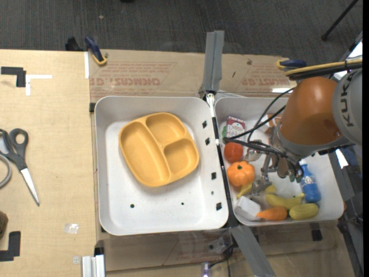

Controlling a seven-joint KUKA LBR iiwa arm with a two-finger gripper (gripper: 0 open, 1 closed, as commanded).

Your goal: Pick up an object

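- Stage of task: nothing is lifted. My end effector (270, 178) is low in the right bin (333, 180), among the objects, with no object visibly between its parts; the grasp and the lift both appear to remain.
- End effector state: I cannot tell how it stands, because my orange band (308, 111) and the cables overlap it from above.
- Candidate objects, all lying in the right bin: an orange pumpkin-like fruit (240, 173) just beside my end effector on its left; a red tomato (233, 151) above that; a yellow banana (282, 200) and a carrot (272, 214) near the front wall; a green oblong piece (302, 211) at the front right; a blue item (309, 189) on the right.
- Likeliest target, as a judgement: the pumpkin-like fruit or the banana, being nearest my end effector.
- Appearance: the fruit is round, ribbed and glossy with a green stem, probably smooth plastic that could slip.
- Left bin (109, 212): holds a yellow divided plate (158, 149), untouched, well apart from my arm.
- Counter (46, 154): scissors (20, 160) lie at the far left.
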